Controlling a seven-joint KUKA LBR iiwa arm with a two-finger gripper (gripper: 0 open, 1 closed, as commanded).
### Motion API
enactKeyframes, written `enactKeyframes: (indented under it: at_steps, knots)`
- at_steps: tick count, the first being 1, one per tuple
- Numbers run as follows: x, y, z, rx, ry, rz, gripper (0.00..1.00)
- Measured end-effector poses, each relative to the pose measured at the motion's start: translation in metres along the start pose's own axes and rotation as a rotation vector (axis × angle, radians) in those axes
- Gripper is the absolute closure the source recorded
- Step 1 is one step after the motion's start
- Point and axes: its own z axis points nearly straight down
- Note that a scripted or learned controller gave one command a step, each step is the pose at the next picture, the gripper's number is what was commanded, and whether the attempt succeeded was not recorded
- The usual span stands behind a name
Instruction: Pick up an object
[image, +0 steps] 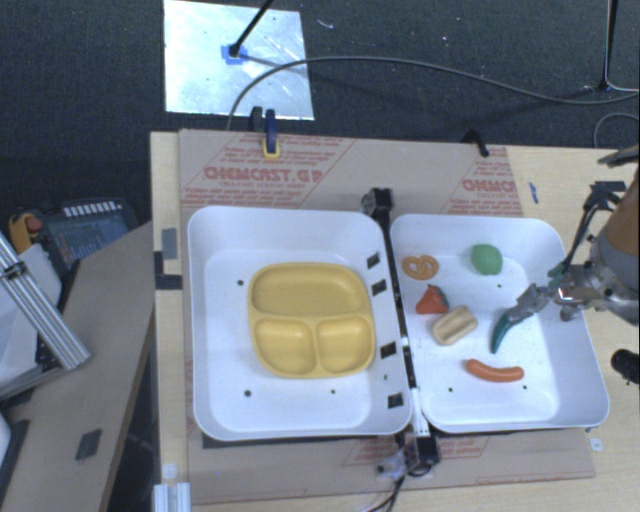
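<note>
Dark carpeted floor (80, 90) behind a bench (165, 160) topped with printed brown cardboard (330, 165), seen from above at a slant. Side by side on the cardboard, touching along a middle seam: two shallow white bins. In the left bin (220, 250), near its centre, a yellow divided tray (305, 320) with one long compartment at the back and two smaller ones in front. Reaching in over the right bin (560, 405) from its right rim, the grey arm (615, 275), with the gripper (527, 300) low over the bin's right half.

Scattered across the right bin, six small toy foods. Just below and left of the gripper's tip, and touching or nearly touching it, a dark green curved piece (505, 330); cannot tell from this angle whether that piece is pinched or merely lying on the bin floor, nor whether the gripper is spread or closed. Near the front of the bin, an orange sausage (494, 372), lying flat and apart from the rest. Left of the green piece, a tan bread roll (453, 325), just beside a red wedge (432, 299). Toward the back, a green ball (486, 259) and, near the seam, a brown pretzel (421, 267), well apart from the gripper.
</note>
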Motion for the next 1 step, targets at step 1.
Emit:
enactKeyframes:
  at_steps: [1]
  knots:
    - [0.0003,0.0031,-0.0059,-0.012,-0.003,-0.003,0.0]
